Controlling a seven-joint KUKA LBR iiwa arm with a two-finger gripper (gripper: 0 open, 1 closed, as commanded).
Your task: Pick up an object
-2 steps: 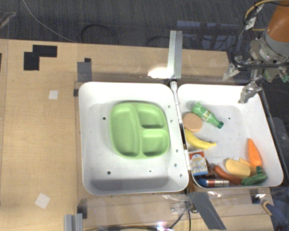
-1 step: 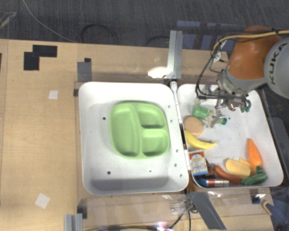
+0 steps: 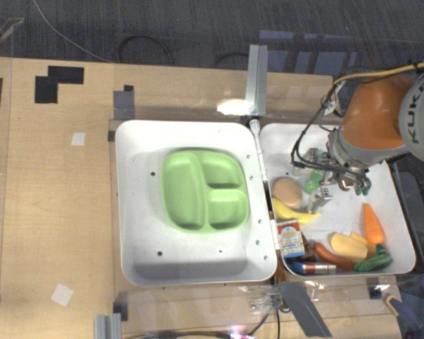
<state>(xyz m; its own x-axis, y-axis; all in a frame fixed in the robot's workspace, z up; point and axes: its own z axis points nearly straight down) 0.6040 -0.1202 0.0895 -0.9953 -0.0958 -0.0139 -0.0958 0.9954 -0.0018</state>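
The arm (image 3: 371, 115), grey with an orange band, hangs over the right bin (image 3: 396, 210). Its gripper (image 3: 318, 191) points down among the objects at the bin's left middle. Just left of it lies a tan egg-shaped object (image 3: 287, 190), with a yellow banana (image 3: 294, 212) below that. A small green piece (image 3: 313, 185) sits by the fingers. Nothing visibly sits between the fingers.
The left bin (image 3: 138, 260) holds a green divided plate (image 3: 203, 189). In the right bin's front are a small carton (image 3: 290, 239), a red marker (image 3: 316, 267), a yellow block (image 3: 348, 245), an orange carrot (image 3: 373, 223) and a green piece (image 3: 373, 263).
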